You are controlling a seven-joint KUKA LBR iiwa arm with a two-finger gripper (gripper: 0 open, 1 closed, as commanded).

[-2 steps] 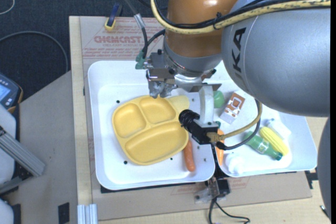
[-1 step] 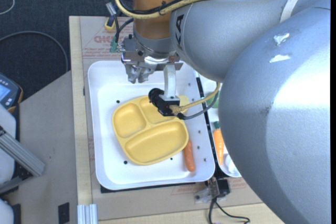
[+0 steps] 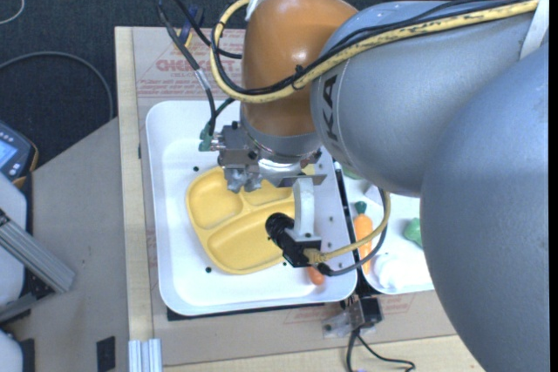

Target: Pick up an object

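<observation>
Hand (image 3: 261, 179) sits over the yellow divided tray's (image 3: 231, 231) upper edge.

The arm (image 3: 436, 118) is bulky, smooth grey, with a glossy orange dome (image 3: 292, 39) above the wrist. Yellow and black cables (image 3: 261, 87) loop round the dome and along the grey shell. Below sit a metal wrist block (image 3: 240, 154) and a white bracket (image 3: 316, 218).

We are finding the arm (image 3: 418, 100) covering most of the right bin (image 3: 405, 274) and part of the yellow divided tray (image 3: 228, 226). The gripper's fingers are lying hidden beneath the wrist. An orange item (image 3: 363, 229) is showing only partly.
</observation>
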